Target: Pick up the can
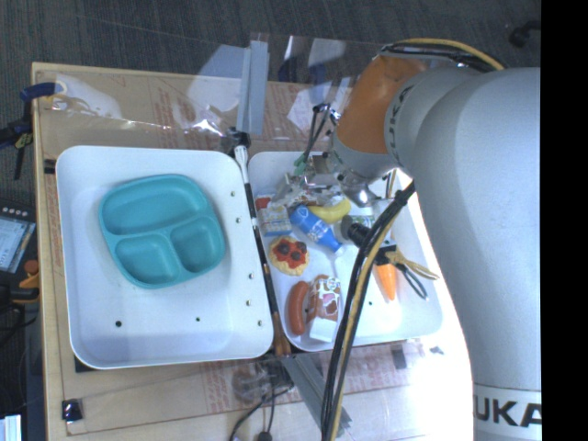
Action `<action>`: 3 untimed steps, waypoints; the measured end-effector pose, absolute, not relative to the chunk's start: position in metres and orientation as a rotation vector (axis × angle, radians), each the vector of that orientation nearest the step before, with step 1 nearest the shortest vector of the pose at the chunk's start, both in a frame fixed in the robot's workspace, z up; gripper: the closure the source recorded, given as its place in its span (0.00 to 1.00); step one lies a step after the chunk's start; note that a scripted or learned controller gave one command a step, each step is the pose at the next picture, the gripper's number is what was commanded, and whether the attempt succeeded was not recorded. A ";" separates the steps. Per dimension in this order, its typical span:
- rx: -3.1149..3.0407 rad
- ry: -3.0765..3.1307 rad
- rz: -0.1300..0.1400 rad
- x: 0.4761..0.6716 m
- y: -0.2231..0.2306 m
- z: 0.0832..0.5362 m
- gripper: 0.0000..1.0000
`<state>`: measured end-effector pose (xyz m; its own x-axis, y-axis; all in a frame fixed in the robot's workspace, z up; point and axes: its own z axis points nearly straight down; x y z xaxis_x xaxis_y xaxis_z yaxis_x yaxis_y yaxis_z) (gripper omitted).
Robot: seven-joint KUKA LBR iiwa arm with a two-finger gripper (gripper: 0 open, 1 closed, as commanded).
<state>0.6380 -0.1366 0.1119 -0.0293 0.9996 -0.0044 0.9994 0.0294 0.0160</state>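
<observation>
A blue can point(315, 229) lies on its side in the right bin point(423, 315), tilted, with a yellow banana toy point(332, 211) touching its far side. My gripper point(308, 182) hangs low over the far end of that bin, just beyond and slightly left of the can. The metal gripper parts blend into the clutter beneath them. The grey arm with its orange band point(367, 108) covers the bin's right half.
The left bin point(83, 329) holds a teal divided plate point(163, 230). The right bin also holds a pizza toy point(291, 255), a hot dog point(298, 308), a small carton point(324, 303) and a carrot point(387, 281). A black cable point(354, 301) crosses the right bin.
</observation>
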 end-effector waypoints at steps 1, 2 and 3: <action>2.138 2.291 0.010 0.628 -0.147 0.100 0.00; 2.073 2.345 0.012 0.590 -0.134 0.099 0.00; 2.090 2.330 0.012 0.531 -0.138 0.099 0.00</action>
